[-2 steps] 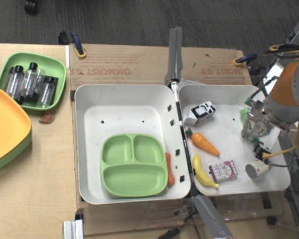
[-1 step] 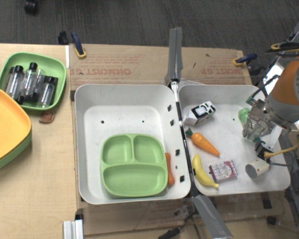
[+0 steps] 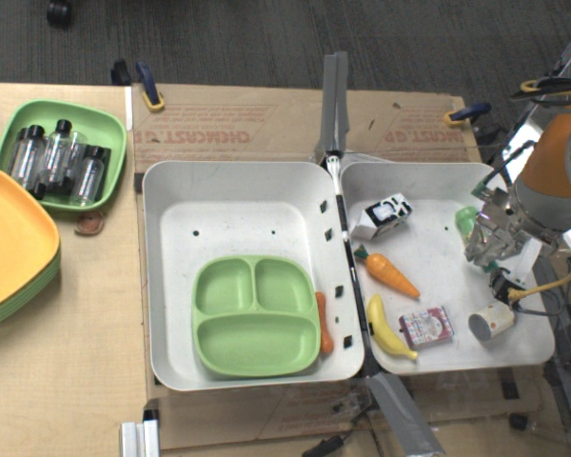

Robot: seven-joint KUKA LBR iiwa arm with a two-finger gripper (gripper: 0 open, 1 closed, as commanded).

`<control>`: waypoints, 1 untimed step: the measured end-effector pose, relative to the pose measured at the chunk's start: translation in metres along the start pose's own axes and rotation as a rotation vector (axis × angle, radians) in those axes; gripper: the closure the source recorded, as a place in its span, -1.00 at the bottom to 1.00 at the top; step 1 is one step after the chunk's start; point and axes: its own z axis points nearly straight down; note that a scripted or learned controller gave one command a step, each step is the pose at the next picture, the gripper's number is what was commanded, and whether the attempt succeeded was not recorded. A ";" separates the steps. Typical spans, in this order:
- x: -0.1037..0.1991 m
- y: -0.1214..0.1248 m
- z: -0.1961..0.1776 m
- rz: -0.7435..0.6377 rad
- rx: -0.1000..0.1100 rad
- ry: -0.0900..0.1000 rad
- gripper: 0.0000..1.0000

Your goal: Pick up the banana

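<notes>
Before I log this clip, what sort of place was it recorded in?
Probably a robotics lab or test cell: two white bins clamped on a cardboard-covered bench, toy items like a banana and carrot, carpet and a chair caster behind.

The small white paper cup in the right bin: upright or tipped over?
Tipped over. The small white paper cup lies on its side on the right white bin's floor, its open mouth facing sideways.

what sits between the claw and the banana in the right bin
In the camera view, the small pink packet lies between the claw and the banana, just right of the banana; the carrot sits slightly above that line.
</notes>
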 end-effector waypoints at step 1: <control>0.000 -0.001 -0.008 -0.004 0.003 -0.003 1.00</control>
